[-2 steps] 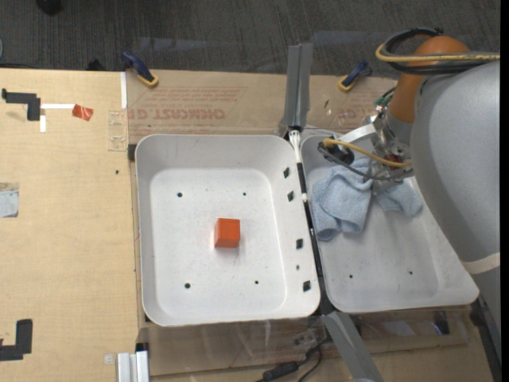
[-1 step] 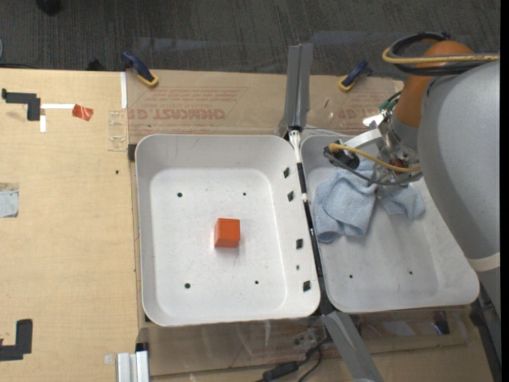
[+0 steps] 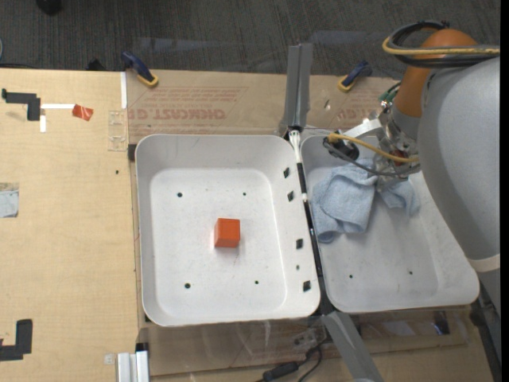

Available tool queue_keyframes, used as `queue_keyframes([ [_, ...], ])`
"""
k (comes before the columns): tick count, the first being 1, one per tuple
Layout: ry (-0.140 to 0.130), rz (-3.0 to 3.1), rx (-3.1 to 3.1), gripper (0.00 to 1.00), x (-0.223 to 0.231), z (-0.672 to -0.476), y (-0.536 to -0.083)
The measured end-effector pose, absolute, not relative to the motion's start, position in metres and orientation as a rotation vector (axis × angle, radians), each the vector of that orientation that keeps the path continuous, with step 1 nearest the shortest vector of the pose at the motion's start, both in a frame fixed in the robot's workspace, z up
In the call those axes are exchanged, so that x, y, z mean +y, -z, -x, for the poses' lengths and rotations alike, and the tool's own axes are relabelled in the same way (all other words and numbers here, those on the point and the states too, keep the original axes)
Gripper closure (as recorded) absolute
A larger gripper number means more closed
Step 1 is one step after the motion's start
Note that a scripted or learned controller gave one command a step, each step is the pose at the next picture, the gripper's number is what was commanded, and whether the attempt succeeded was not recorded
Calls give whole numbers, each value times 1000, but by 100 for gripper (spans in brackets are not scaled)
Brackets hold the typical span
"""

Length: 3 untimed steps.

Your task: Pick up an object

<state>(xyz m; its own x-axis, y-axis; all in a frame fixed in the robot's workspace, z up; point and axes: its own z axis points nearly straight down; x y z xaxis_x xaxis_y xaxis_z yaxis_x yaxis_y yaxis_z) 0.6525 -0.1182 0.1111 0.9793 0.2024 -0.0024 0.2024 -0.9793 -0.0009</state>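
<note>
Grey and big, the arm (image 3: pixel 465 150) bends in from the right and dips low over the right bin (image 3: pixel 398 285). Its jaws (image 3: pixel 391 168) sit down on a crumpled blue cloth (image 3: pixel 350 201); how they stand, I cannot tell. An orange block (image 3: pixel 227 232) lies in the left bin (image 3: pixel 159 237), well apart.
</note>
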Motion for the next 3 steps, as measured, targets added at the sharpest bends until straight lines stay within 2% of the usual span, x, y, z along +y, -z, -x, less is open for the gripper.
queue_keyframes([
  [1, 2, 3124, -350, 100, -118, -644, -94],
  [2, 4, 3126, -316, 100, -117, -653, -94],
  [3, -3, 3126, -314, 100, -107, -649, -242],
])
